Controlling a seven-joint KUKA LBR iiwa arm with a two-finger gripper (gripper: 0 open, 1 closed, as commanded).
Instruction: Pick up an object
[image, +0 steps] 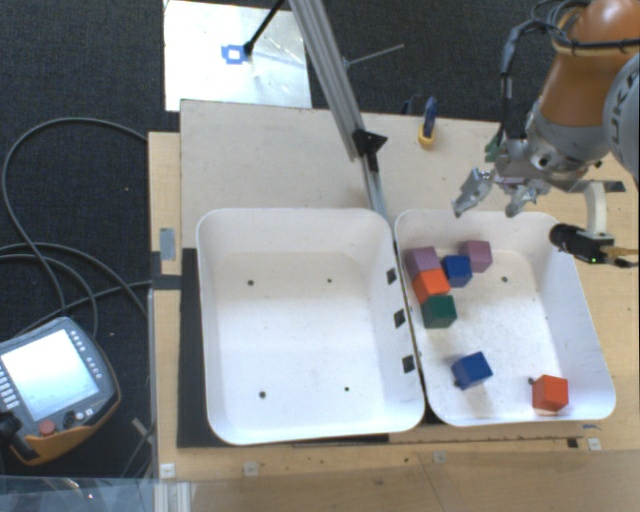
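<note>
My gripper hangs open above the far rim of the right bin, with nothing between its fingers. Below and left of it, in that bin, a cluster of blocks lies near the far left corner: a purple block, an orange block, a dark green block, a small blue block and a pink-purple block. Nearer the front lie another blue block and an orange block at the front right corner.
The left bin sits beside the right one. A slanted grey metal pole crosses the bench at the back. A blue and yellow clamp stands at the bench's far edge. A teach pendant lies at the left.
</note>
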